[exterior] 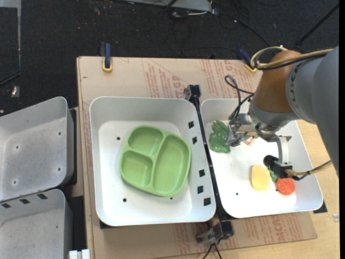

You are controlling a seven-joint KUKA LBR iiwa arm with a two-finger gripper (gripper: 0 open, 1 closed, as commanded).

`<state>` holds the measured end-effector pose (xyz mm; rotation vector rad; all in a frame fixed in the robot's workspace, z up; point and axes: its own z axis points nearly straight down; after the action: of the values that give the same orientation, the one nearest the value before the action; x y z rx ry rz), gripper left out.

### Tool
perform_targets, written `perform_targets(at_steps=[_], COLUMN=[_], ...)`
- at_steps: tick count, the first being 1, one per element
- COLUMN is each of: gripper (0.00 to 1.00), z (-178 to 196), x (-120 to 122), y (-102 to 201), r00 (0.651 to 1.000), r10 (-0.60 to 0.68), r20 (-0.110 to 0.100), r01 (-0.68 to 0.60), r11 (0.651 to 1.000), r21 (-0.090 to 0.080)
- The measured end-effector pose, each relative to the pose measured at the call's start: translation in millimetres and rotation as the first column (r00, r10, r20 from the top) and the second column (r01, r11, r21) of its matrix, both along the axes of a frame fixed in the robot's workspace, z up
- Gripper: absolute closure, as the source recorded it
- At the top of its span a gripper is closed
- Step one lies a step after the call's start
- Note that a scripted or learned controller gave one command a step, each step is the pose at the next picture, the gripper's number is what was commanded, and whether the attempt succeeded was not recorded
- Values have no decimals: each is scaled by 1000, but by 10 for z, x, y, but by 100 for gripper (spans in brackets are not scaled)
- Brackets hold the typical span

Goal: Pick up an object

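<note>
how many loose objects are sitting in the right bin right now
3 in view. A green item lies at the bin's left side beside the gripper; a yellow item and an orange-red item lie toward the front. The arm may hide others.

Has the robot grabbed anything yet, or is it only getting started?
Nothing looks lifted yet. The green divided plate lies alone in the left bin. In the right bin, the yellow piece and the red-orange piece rest on the floor. The tool is down beside the green leafy toy, so that looks like its target. Whether it grips it I cannot tell. Lifting remains.
</note>
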<state>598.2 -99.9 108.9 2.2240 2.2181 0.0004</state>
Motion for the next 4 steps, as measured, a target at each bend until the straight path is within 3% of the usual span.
perform_targets(at_steps=[3, 4], gripper=[100, 100], z=[1477, 1514], x=[11, 13], y=[80, 577], r00=[1000, 1000], r10=[6, 10], r20=[5, 1], r01=[-6, -10], r11=[1000, 1000], r21=[-1, 1])
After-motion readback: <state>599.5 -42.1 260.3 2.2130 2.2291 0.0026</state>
